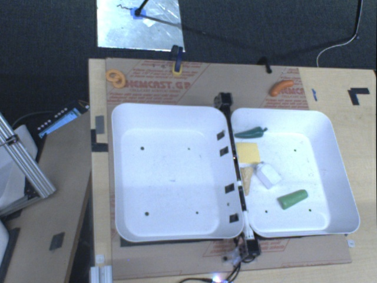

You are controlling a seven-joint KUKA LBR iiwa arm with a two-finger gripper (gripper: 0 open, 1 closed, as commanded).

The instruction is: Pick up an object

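Observation:
The right bin [330,158] holds several small objects near its left side. A dark green pepper [251,132] lies at the top left. Below it sits a yellow block [247,152]. A white block [267,175] lies tilted next to a tan wedge [246,178]. A green cucumber-like piece [293,198] rests lower, toward the bin's middle. The left bin [126,158] has a bare white floor.
On the bench outside the bins lie an orange sausage-like piece [281,88] at the back right, an orange ring [115,78] at the back left, and a yellow and blue clamp [176,60]. A foil sheet [140,16] covers the floor behind. Black clips [223,151] join the bins.

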